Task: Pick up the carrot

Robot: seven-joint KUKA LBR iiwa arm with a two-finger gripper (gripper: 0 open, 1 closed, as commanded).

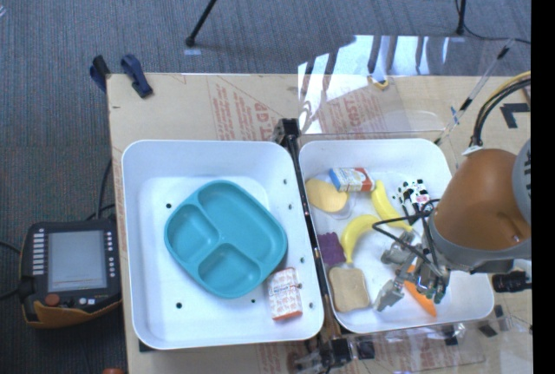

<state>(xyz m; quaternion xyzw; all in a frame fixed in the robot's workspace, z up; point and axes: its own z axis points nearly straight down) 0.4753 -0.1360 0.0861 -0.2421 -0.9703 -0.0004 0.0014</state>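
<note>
- The bench (208,108) carries two white bins side by side.
- The left bin (143,277) holds a teal plate (225,238) with three compartments near its middle, and a small carton (284,294) lying by its front right corner.
- The right bin (473,303) holds the food items.
- The arm (481,207) reaches in over the right bin's right edge.
- Its gripper (408,277) is low in the bin's front right part; whether it is released or clenched I cannot tell.
- Two bananas (360,229) lie near the bin's middle.
- A bread slice (349,288) sits at the front edge.
- The carrot (422,301) lies on the bin floor by the front right corner, just beside the gripper.
</note>
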